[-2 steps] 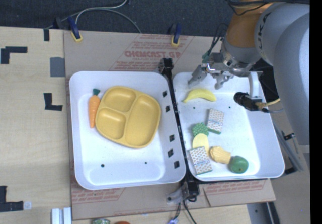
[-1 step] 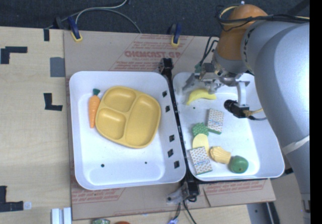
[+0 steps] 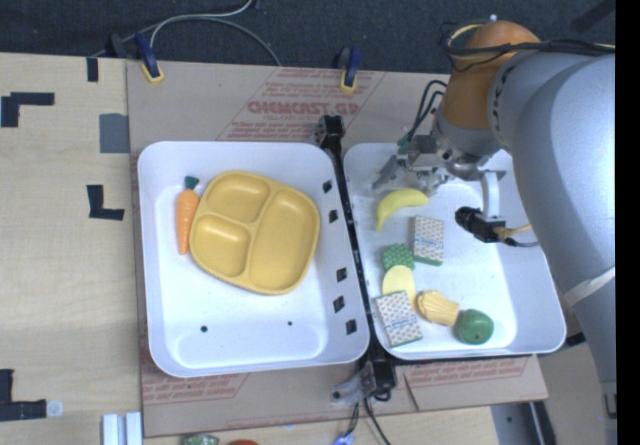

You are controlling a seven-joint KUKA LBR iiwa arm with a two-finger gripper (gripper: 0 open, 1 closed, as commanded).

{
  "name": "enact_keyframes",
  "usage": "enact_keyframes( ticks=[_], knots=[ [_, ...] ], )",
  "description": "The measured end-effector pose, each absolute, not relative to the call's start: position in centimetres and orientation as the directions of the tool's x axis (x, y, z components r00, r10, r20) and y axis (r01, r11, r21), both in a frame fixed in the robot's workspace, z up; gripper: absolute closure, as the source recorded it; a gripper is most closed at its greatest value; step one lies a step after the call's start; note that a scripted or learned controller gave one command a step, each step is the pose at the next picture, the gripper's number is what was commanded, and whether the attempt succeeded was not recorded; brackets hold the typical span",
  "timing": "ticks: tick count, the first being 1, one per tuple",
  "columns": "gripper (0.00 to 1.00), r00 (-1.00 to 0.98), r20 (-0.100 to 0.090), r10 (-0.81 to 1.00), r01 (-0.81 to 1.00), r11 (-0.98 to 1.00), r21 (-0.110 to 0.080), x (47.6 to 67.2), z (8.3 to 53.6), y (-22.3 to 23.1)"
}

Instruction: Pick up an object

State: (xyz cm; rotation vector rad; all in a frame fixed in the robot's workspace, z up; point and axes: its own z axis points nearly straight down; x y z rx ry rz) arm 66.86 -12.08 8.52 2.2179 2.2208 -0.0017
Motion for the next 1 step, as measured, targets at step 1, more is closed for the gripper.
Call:
enact_keyframes(
  ticks=[1],
  knots=[
    [0.00,-0.001,-0.002,1.000,1.000,0.001,0.001,62.52,8.59,-11.09]
  ],
)
